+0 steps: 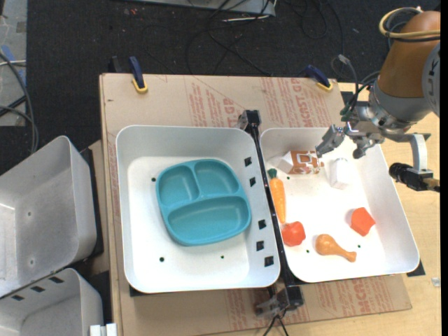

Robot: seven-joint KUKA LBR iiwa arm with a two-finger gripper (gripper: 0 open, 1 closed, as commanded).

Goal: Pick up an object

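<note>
Since the task names no particular object, the likeliest target is judged from what lies nearest the gripper.

Gripper [348,141]: hangs over the far part of the right bin [400,247], fingers spread apart, nothing between them.
Nearest thing: a small white block [339,173], just toward the camera from the gripper, standing apart from the fingertips.
Its long axis: seems to run roughly from far to near, though its white on the white bin makes the outline hard to read.
Other candidates: a brown-and-white carton [304,162] to the left of the white block; a carrot [278,199], red pepper [292,234], drumstick [334,247] and orange block [362,220] nearer the camera.
Left bin [133,257]: holds a blue divided plate [203,201].
</note>
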